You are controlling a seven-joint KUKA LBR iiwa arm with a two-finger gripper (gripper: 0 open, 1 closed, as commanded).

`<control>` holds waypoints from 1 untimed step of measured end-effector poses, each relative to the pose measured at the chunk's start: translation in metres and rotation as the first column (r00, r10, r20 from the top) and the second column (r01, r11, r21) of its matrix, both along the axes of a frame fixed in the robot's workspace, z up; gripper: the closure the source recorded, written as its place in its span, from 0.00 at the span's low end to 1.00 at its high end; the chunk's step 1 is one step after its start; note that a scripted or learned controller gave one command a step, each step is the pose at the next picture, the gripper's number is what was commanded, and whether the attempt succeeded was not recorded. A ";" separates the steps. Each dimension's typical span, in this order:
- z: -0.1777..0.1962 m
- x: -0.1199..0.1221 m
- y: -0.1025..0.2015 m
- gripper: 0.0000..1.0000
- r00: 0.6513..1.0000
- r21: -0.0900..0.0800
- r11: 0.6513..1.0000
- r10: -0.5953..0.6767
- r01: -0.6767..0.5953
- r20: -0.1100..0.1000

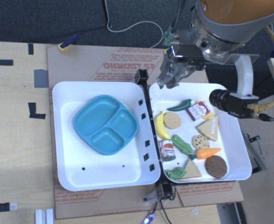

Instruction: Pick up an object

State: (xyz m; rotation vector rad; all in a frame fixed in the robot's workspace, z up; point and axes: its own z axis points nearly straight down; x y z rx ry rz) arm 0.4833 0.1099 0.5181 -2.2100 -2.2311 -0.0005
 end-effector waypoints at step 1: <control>-0.170 -0.002 -0.022 1.00 1.000 -0.006 1.000 -0.011 0.011 -0.019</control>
